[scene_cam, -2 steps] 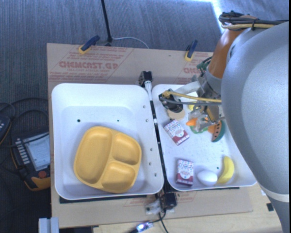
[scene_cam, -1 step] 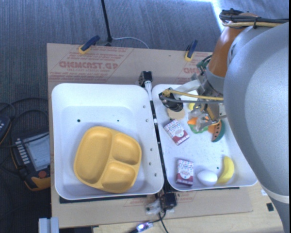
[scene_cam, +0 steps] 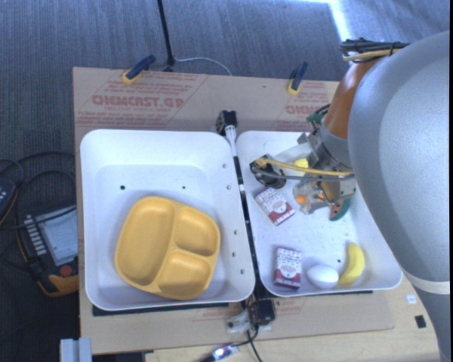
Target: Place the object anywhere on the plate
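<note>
Toward the counter's near edge, the left bin holds the yellow three-compartment plate, with nothing on it. So the placing has not been done, and the step in hand looks like the pick. Along the near wall of the right bin lie a small red-and-white box, a white egg just beside it, and a banana touching or nearly touching the egg.

Farther back, a second red-and-white box lies flat and skewed close to the divide between the bins. The gripper sits low in the far half of the right bin, just beside this second box. I cannot tell whether it is spread or pressed together, nor whether it has anything. Small orange and teal shapes by it are too blurred to name.

My guess is that the object is the second box, a light little carton, easy to pinch across its narrow sides. The next move calls for a sure hold, a lift clear of the bin walls, and a carry toward the counter's left edge over the plate.
</note>
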Available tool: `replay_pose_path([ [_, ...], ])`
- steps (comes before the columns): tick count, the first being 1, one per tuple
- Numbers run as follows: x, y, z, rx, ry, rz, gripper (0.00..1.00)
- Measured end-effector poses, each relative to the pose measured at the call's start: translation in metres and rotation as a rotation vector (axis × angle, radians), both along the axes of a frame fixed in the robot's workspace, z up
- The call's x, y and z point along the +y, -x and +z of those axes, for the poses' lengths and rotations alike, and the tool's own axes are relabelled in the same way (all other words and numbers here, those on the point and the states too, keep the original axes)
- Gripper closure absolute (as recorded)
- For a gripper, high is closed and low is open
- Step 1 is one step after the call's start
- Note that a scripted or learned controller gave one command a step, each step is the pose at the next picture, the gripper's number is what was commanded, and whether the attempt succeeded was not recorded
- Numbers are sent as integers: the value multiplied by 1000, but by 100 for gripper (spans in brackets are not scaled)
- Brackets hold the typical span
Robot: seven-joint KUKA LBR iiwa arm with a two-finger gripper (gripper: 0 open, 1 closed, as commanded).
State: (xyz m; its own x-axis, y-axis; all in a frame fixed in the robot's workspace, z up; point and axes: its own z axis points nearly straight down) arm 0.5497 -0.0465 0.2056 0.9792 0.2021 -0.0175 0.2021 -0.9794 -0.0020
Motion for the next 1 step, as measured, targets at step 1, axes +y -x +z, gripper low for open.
replay_pose_path([
  [1, 1, 0, 6, 11, 1, 5, 100],
])
